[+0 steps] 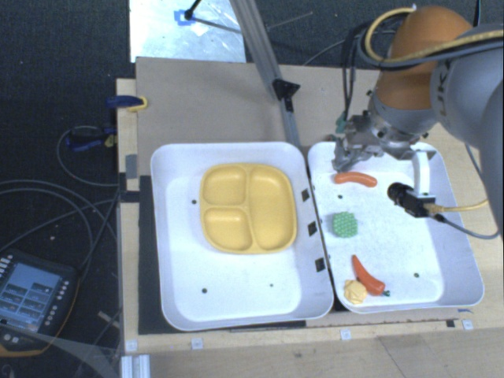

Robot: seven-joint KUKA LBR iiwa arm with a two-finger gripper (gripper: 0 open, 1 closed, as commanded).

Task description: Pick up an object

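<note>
Nearest you in the right bin, a small yellow piece touches a carrot. Beyond them lies a green round piece, then an orange sausage. The gripper hangs just above the sausage's left end; you cannot tell how its jaws stand. The left bin holds a yellow divided plate

A single fixed camera looks down at a slant from above the bench's near edge, far enough back to take in both bins, the floor at left and the arm entering from the right.
</note>
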